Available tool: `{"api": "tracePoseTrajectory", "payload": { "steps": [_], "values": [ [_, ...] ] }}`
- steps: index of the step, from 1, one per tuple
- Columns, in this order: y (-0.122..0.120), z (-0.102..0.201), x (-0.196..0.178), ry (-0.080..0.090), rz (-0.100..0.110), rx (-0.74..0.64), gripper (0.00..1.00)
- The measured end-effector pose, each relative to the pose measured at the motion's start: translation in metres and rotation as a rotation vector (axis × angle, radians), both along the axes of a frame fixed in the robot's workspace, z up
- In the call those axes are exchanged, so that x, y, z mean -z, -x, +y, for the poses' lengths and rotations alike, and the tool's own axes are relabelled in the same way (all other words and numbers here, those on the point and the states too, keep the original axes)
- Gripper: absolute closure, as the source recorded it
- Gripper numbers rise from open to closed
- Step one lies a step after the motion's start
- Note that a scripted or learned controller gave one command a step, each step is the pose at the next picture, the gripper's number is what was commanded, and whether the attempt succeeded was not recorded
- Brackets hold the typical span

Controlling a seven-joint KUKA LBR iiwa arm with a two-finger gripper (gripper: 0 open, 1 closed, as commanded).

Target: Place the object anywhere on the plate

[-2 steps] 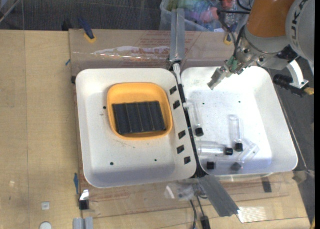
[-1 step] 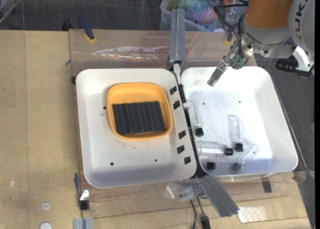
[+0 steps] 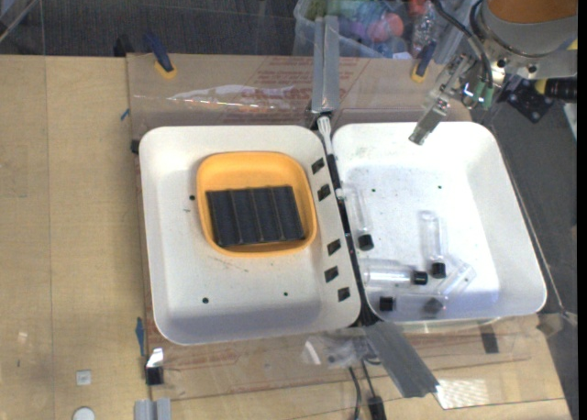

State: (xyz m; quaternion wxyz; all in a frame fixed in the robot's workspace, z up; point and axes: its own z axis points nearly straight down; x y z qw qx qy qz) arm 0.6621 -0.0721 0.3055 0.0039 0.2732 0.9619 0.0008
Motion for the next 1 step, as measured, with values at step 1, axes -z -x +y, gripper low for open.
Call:
{"api": "tracePoseTrajectory", "payload": {
  "steps": [1],
  "values": [
    [0.003, -0.0657, -0.0856, 0.003, -0.002, -0.256, 1.0]
  ]
}}
